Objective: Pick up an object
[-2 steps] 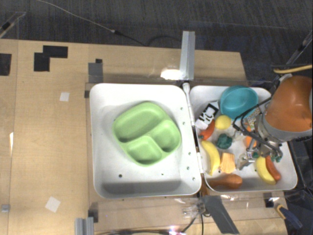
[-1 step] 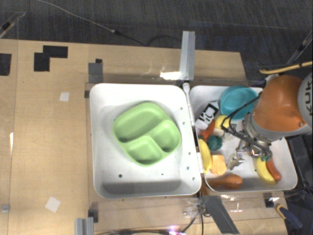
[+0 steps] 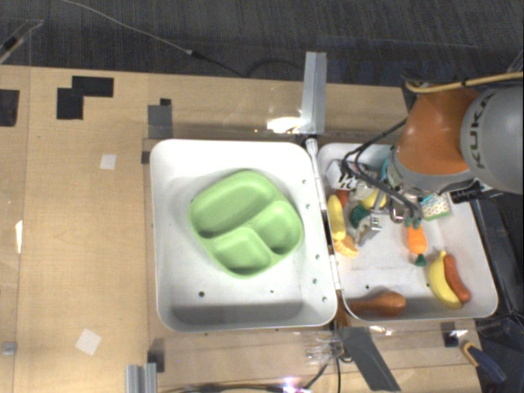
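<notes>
Looming largest at the top right is the grey arm with its orange band (image 3: pixel 434 133), reaching down into the right-hand shallow white bin (image 3: pixel 483 301), and that bin is our landmark for everything that follows. At the bin's upper middle sits the tool (image 3: pixel 378 219), a dark tangle of metal and cable low over the toys; whether its fingers stand apart or together, I cannot tell from this angle, and nothing is plainly seen between them.

Now the relation that matters. Just beside the tool, toward the bin's left wall, lies a small dark green plastic piece (image 3: pixel 359 214), and past it a yellow plastic banana-like toy (image 3: pixel 336 216) hugging that wall, with its long axis running along the wall from the bin's far side toward its near side. My call is that one of these two is the target: they lie to the tool's left, close, almost under it.

Over on the other side of the tool, toward the bin's middle, sits a small orange plastic carrot (image 3: pixel 417 241). Toward the bin's near right corner, a second yellow banana with a red sausage-shaped toy (image 3: pixel 449 279) lie touching. Along the bin's near wall rests a brown oblong toy (image 3: pixel 379 303), well apart from the tool.

Outside the bin's left wall, the neighbouring white bin holds a light green divided plastic tray (image 3: pixel 246 221).
</notes>
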You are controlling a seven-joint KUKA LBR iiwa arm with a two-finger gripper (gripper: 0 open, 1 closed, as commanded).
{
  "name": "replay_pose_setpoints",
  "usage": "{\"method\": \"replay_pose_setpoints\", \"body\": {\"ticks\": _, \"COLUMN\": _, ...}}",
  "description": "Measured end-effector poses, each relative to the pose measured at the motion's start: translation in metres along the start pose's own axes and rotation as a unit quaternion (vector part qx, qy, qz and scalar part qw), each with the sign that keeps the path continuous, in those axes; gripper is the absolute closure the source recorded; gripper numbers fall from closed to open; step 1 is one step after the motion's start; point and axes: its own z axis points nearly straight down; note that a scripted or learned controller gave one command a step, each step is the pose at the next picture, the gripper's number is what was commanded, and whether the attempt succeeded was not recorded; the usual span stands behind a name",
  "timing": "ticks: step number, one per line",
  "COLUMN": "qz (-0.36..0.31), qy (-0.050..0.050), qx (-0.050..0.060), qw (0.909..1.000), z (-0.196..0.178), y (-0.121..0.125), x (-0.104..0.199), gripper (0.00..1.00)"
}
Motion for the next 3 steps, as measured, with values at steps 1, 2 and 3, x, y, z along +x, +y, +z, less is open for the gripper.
{"method": "replay_pose_setpoints", "body": {"ticks": 1, "qz": -0.046, "qy": -0.001, "qx": 0.001, "qw": 0.9989, "z": -0.001, "y": -0.002, "x": 0.029, "gripper": 0.0}}
{"method": "replay_pose_setpoints", "body": {"ticks": 2, "qz": -0.049, "qy": -0.009, "qx": 0.001, "qw": 0.9988, "z": -0.016, "y": 0.0, "x": 0.025, "gripper": 1.0}}
{"method": "replay_pose_setpoints", "body": {"ticks": 3, "qz": -0.004, "qy": -0.004, "qx": 0.0, "qw": 1.0, "z": -0.157, "y": 0.039, "x": -0.057, "gripper": 1.0}}
